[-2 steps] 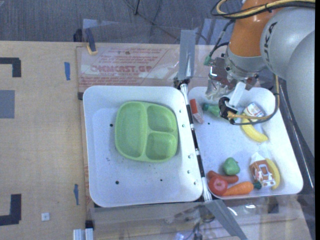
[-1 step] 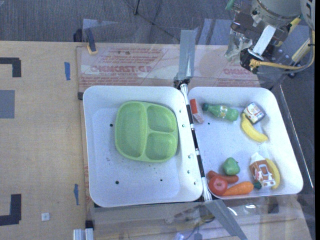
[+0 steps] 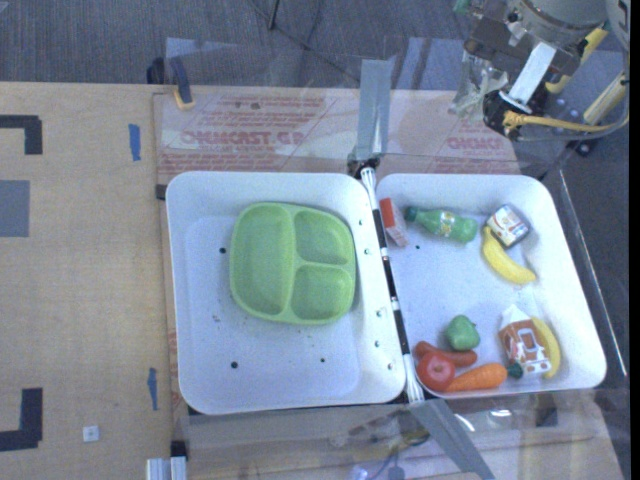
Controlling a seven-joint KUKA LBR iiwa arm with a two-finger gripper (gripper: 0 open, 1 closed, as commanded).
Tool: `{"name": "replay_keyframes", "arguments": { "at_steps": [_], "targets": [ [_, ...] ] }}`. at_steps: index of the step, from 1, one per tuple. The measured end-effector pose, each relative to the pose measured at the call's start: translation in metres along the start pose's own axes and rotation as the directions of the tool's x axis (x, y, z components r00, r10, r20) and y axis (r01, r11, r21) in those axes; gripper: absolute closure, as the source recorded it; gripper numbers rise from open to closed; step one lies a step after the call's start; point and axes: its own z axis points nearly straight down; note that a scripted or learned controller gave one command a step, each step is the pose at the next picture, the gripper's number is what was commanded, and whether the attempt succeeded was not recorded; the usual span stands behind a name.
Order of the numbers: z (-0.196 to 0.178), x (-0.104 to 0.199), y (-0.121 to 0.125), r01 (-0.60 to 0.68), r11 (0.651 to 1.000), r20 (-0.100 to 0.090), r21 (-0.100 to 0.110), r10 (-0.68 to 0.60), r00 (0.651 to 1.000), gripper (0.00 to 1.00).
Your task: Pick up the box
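- Up at the top right of the view, the hand (image 3: 478, 93) hangs above the tabletop (image 3: 80, 268), beyond the far rim of the right bin (image 3: 570, 268) and over none of its contents.
- Whether its fingers are spread or closed cannot be told; nothing can be seen between them.
- The box (image 3: 524, 342), orange and white, lies well below the hand and slightly to its right, near the front right corner of the right bin, touching a yellow banana (image 3: 548, 343) on its right side.
- Closer to the hand, in the far part of that bin, are a green bottle (image 3: 443, 224), a small brown-and-white carton (image 3: 508, 225) and a second banana (image 3: 506, 260) just beneath the carton.
- Directly below the hand, toward the bin's front edge, sit a green pepper (image 3: 461, 332), a red tomato (image 3: 436, 369) and an orange carrot (image 3: 479, 377), close together.
- A small red-and-white packet (image 3: 392, 225) lies against the bin's left wall.
- Far down to the hand's left, the left bin (image 3: 200, 368) holds a green divided plate (image 3: 294, 263).
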Motion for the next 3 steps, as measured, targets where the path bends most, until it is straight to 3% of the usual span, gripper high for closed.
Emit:
{"name": "replay_keyframes", "arguments": {
  "at_steps": [1, 2, 3],
  "targets": [
    [-0.048, 0.045, -0.014, -0.211, 0.977, 0.0, 0.003, 0.211, 0.977, 1.0],
    [-0.048, 0.045, -0.014, -0.211, 0.977, 0.0, 0.004, 0.211, 0.977, 0.0],
    [0.135, -0.008, -0.065, -0.589, 0.808, 0.005, 0.008, 0.589, 0.808, 0.0]
  ]
}}
